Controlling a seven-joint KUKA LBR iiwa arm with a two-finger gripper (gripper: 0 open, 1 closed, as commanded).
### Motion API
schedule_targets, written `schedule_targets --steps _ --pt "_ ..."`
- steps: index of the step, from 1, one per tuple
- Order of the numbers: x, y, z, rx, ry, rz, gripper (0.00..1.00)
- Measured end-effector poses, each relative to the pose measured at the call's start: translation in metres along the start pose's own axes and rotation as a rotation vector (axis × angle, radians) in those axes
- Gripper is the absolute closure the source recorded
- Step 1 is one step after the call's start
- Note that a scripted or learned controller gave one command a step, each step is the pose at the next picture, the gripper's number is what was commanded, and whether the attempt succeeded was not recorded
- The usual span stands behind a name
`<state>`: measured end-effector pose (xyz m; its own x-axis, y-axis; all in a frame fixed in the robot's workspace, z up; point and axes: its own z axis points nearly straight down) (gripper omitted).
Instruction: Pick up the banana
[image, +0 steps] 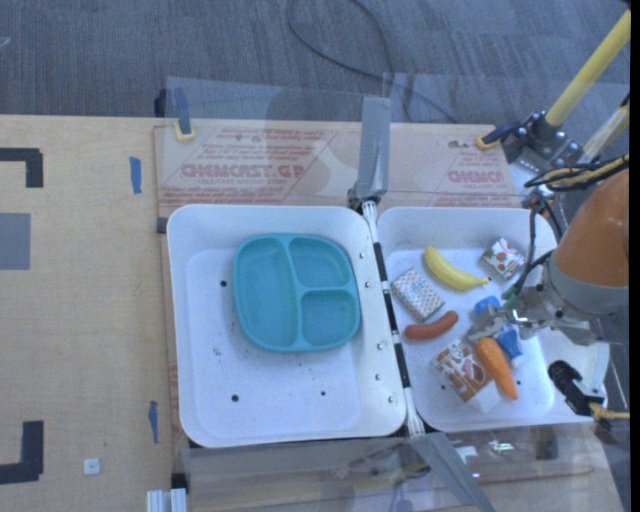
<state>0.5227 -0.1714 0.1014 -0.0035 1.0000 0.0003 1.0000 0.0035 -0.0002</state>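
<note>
The yellow banana (452, 270) lies in the right bin (445, 226), in its upper middle, curving down to the right. My gripper (486, 322) hovers low over the same bin, below and to the right of the banana and apart from it. It sits among a carrot and blue pieces. The grey arm with its orange band (600, 245) comes in from the right edge.
Around the banana lie a patterned box (417, 293), a red sausage (430, 326), a small carton (501, 257), an orange carrot (497, 367) and a printed box (461, 369). The left bin (200, 330) holds a teal divided plate (297, 292).
</note>
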Motion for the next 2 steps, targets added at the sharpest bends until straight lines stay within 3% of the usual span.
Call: schedule_targets --steps 1,2 --pt "-0.003 0.0 -0.011 -0.004 -0.002 0.006 1.0" --pt "0.02 0.048 -0.075 -0.002 -0.001 0.032 1.0"
